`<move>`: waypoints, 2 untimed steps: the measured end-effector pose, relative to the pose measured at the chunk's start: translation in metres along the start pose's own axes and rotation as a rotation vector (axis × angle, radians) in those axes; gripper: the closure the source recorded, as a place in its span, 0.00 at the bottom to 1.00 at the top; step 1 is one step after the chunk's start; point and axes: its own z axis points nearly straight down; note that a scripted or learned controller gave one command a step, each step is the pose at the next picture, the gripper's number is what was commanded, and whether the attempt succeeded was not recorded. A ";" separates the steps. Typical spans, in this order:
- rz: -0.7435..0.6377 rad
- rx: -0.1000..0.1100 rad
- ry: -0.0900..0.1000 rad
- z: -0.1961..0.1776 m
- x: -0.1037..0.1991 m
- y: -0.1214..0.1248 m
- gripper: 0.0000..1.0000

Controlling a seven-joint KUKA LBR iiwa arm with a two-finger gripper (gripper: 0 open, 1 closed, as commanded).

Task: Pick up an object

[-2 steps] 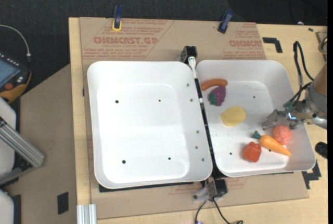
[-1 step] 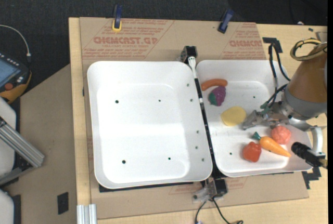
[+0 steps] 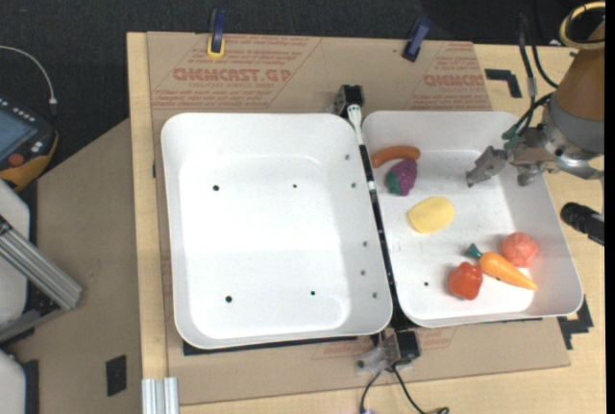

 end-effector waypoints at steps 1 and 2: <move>0.000 0.009 0.014 0.068 -0.022 0.048 0.00; -0.005 0.004 0.003 0.065 0.048 0.084 0.00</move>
